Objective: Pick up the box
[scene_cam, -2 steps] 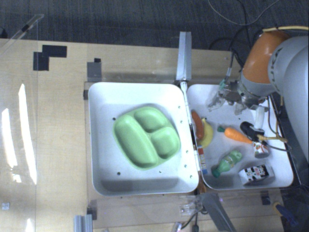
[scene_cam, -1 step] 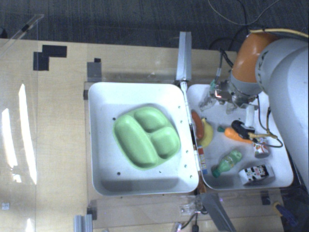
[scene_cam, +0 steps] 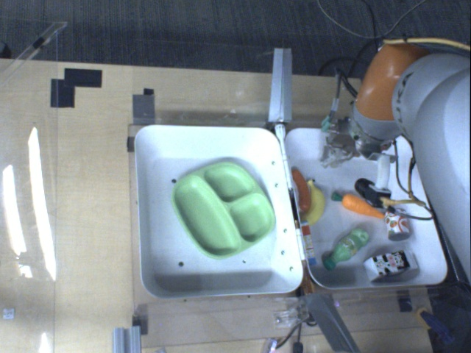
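While my arm (scene_cam: 434,123) hangs over the right bin (scene_cam: 313,142), the box (scene_cam: 391,265) lies at its near right corner.
I can't tell my hand's (scene_cam: 340,147) state; it sits at the far side, well apart from the box.

I see gripper (scene_cam: 340,150) over far end of right bin (scene_cam: 307,144), nothing between fingers. Box (scene_cam: 391,265) lies at near right corner, well apart. Green bottle (scene_cam: 346,247) beside it; carrot (scene_cam: 360,205), banana (scene_cam: 315,201) mid-bin. Small can, possibly, (scene_cam: 398,226) near carrot. Green tray (scene_cam: 224,209) in left bin (scene_cam: 154,219).
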`<action>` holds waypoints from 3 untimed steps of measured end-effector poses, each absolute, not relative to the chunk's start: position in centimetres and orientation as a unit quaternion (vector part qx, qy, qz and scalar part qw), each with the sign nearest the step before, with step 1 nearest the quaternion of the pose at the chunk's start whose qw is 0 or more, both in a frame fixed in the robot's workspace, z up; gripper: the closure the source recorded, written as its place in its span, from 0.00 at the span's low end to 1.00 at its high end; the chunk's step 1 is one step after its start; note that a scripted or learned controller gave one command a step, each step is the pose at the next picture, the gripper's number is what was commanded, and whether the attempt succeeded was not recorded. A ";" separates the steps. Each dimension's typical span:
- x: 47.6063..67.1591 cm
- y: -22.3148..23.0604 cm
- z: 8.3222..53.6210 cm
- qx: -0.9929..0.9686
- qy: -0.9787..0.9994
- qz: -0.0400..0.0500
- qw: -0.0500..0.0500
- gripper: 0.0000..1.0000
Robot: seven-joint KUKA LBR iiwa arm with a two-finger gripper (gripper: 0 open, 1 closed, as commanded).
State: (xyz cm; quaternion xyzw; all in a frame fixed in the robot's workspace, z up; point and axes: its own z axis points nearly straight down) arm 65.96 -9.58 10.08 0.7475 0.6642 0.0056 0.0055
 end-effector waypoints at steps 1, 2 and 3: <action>63.5 -8.1 17.8 0.606 0.796 0.003 0.004 1.00; 52.5 -6.4 18.6 0.659 0.752 0.002 0.002 1.00; 52.5 -6.4 18.5 0.659 0.752 0.002 0.002 0.00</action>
